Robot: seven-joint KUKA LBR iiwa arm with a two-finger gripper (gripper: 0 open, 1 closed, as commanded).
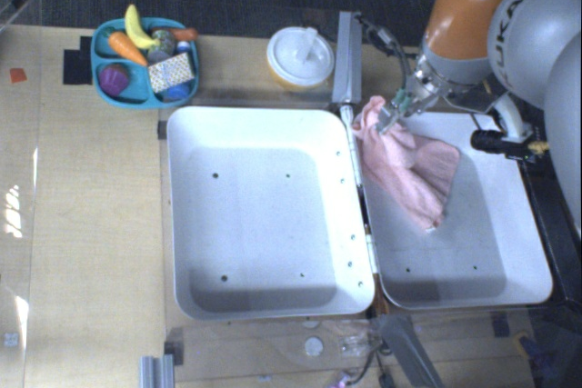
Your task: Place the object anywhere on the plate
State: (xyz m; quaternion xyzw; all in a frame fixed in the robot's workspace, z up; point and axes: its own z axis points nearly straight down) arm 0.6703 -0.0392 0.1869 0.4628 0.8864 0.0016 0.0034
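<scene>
While the arm [509, 23] reaches in from the right, its grey body and orange band fill the far right corner of the scene, and the gripper [393, 115] sits low over the far left corner of the right bin [509, 286]. Its fingertips are pressed into the upper end of a pink cloth [409, 166], and the fabric looks bunched between them, so the gripper appears to be pinching the cloth at that end. From that spot the cloth drapes toward the near right, lying crumpled on the bin floor, with a fold also spilling against the bin's left wall by the divider between the two bins. The left bin [264, 286] is a shallow white tray with a few small dark dots on its floor.

Beyond the bins, on the wooden bench [82, 223], a blue sectioned plate [98, 82] stands at the far left, well apart from the cloth. It carries toy foods: a yellow banana [136, 27], an orange carrot [125, 45], a purple piece [114, 79] and a patterned block [171, 71]. Nearer the middle, just beyond the left bin's far right corner, sits a round white lidded container [300, 56] with a yellowish base. A black cable [498, 142] fitting juts out at the right of the wrist.
</scene>
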